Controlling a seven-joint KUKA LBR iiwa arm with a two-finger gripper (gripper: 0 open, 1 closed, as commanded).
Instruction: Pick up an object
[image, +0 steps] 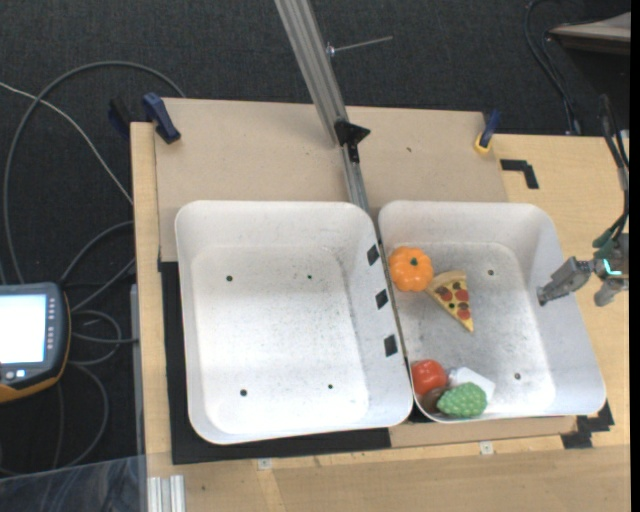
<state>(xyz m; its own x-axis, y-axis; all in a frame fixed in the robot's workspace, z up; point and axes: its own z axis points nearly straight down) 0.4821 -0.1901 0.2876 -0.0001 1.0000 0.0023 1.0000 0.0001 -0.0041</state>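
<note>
The right bin (530, 330) holds an orange pumpkin (411, 269) at its left wall, with a pizza slice (453, 298) just right of it. At the bin's front left lie a red tomato (428, 376) and a green bumpy piece (462, 400) resting against a white item (470, 380). My gripper (582, 285) hangs over the right rim of this bin, well right of the pizza slice. Its two grey fingers (560, 282) are spread apart with nothing between them.
The left bin (275, 320) sits beside the right one on the tan bench. A metal pole (318, 75) slants down to the gap between the bins. Blue and yellow clamps grip the board's far edge. A pendant screen (25, 335) lies at the left.
</note>
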